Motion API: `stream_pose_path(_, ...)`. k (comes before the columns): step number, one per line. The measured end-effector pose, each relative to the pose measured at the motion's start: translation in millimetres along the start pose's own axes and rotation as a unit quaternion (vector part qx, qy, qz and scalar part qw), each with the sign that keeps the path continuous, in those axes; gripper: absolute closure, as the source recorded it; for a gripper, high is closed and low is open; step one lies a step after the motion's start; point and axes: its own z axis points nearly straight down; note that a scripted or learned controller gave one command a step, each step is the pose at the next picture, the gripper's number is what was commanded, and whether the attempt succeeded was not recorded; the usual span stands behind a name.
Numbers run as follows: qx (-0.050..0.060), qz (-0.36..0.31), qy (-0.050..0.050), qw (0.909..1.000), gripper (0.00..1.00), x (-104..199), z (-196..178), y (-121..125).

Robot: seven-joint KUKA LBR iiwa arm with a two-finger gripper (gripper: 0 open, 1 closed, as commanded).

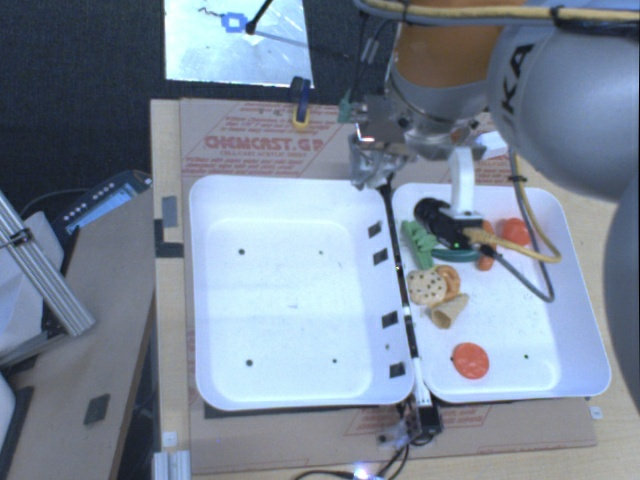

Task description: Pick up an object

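While the arm reaches in from the right, the scene reads from left to right as follows. A metal rail lies at the far left, off the bench. A printed board lies under both bins. The left bin shows its white floor. A blue and yellow clamp stands on the far edge of the board.

The gripper hangs above the far rim, where the two bins meet. It is not possible to tell whether it is open or closed, and nothing is seen held in it. Black clips run along the seam between the bins.

The right bin holds all the objects:

- A green piece lies near the seam, at the far end of the group.
- A cookie lies just in front of the green piece.
- A tan cone touches the near side of the cookie.
- A red disc lies alone, nearer the front rim.
- A red piece lies toward the far right, apart from the others.

The orange band of the arm sits above the far side of the right bin.
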Motion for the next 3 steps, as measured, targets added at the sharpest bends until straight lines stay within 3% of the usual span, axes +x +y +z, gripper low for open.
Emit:
stream_pose_path(1,0.003,0.002,-0.001,1.0000,1.00,50.9,56.6,-6.6)
stream_pose_path(2,0.000,0.002,-0.001,1.0000,1.00,101.7,73.0,3.2)
stream_pose_path(3,-0.008,0.002,0.004,1.0000,1.00,106.2,-106.1,-30.4)
